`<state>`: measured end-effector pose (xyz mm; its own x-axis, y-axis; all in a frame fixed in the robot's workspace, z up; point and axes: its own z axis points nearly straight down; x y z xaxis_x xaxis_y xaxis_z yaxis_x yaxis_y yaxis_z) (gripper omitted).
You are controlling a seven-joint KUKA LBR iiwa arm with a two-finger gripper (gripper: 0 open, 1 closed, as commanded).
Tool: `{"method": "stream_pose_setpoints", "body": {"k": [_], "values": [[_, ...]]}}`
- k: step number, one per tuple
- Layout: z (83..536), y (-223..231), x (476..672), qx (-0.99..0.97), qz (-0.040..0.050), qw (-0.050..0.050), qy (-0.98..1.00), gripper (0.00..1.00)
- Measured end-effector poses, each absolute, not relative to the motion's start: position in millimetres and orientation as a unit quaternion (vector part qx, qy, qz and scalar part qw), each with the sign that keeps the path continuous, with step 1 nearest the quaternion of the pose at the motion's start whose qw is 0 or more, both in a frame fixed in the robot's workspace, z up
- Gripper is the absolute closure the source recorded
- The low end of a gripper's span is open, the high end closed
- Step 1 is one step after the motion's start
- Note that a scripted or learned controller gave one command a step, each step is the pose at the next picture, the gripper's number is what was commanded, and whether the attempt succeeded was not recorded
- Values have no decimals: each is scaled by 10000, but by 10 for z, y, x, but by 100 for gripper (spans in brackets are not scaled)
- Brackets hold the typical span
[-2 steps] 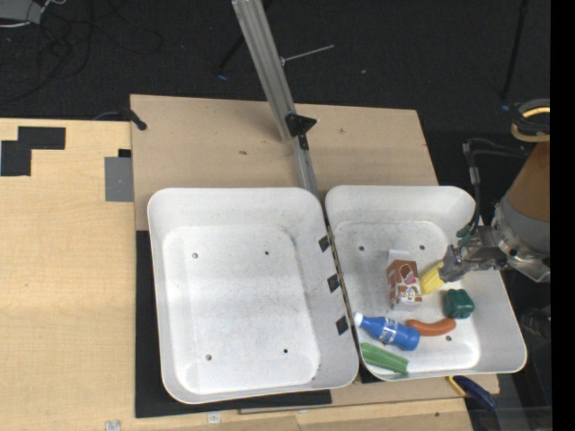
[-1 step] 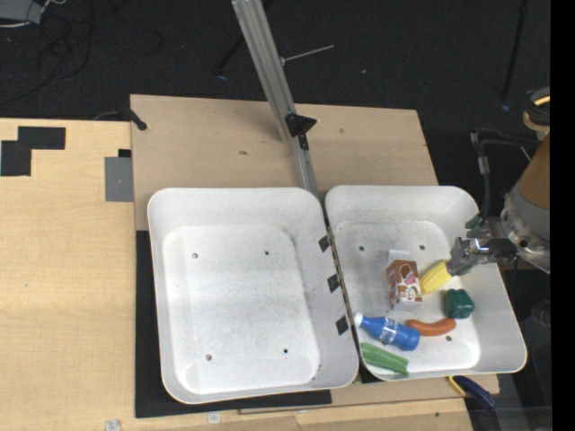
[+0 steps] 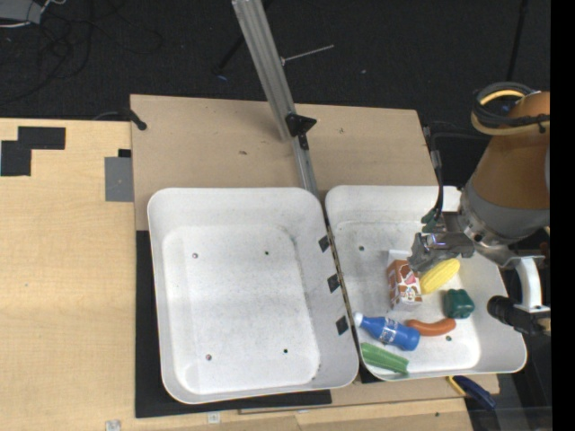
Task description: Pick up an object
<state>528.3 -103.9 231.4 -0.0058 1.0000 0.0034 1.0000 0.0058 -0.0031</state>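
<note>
The hand (image 3: 434, 248) is down inside the right bin (image 3: 377, 206), near the middle of that bin's right half, with the orange-banded arm (image 3: 510, 173) reaching in over the bin's right rim. Its metal fingers sit at the upper left end of a yellow corn-like object (image 3: 440, 275), touching or very nearly touching it; the view is too coarse there to tell how far apart the fingers are or whether the yellow piece is actually between them.

Just left of the yellow piece lies a red-and-white packet (image 3: 403, 282). Toward the bin's front edge are a blue bottle (image 3: 389, 330), a green cylinder (image 3: 385, 358) at the front rim, an orange carrot-shaped piece (image 3: 433, 327), and a dark green block (image 3: 458, 303) just right of the yellow piece.

The left bin (image 3: 235, 296) sits beside it on the bench (image 3: 72, 268), their rims meeting along the middle.
</note>
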Motion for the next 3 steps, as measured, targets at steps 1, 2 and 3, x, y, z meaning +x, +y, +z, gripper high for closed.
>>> {"method": "stream_pose_setpoints", "body": {"k": [1,2,3], "values": [[2392,-476,5356,-7054,1,11,-7088,100],[2289,11,5538,-7056,6,16,-7086,100],[2389,518,5629,-7057,3,16,-7085,100]]}}
